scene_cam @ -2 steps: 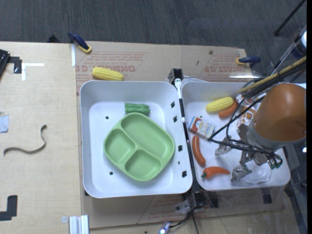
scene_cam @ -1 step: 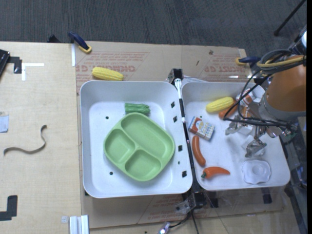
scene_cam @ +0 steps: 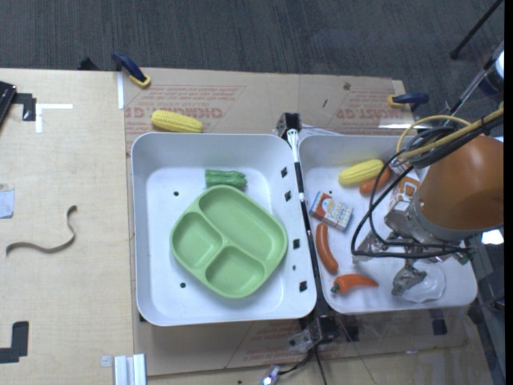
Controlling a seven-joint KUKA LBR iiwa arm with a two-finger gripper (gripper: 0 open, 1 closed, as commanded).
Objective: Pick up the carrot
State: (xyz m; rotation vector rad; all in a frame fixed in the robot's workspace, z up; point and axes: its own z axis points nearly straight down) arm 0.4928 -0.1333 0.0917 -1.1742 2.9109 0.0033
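Camera view has the carrot [scene_cam: 353,282] lying on the floor of the right bin [scene_cam: 377,305], low in the frame and close to that bin's near wall, its long axis running nearly left to right with the blunt, darker end toward the left and the thin tip pointing right. Just to its right, at the same height in the frame, the gripper [scene_cam: 409,280] hangs beneath the grey arm and its orange band [scene_cam: 469,183]; whether it is parted or closed cannot be told from here, and the carrot lies clear of it. By my reading the coming move turns on a short shift toward the left of the frame, with the closing direction set across the carrot's length, not along it. Above the carrot, a red sausage [scene_cam: 325,247] lies on a steep diagonal, near enough to be caught by mistake. Further up sit a small orange-and-white box [scene_cam: 332,211], its print too small to read, and a yellow corn cob [scene_cam: 361,171]. The left bin [scene_cam: 156,239] carries a green divided plate [scene_cam: 229,241] and a green vegetable [scene_cam: 225,179]. Red lettering on the cardboard [scene_cam: 264,103] behind the bins appears upside down and is not legible enough to name. A second corn cob [scene_cam: 177,121] rests there.
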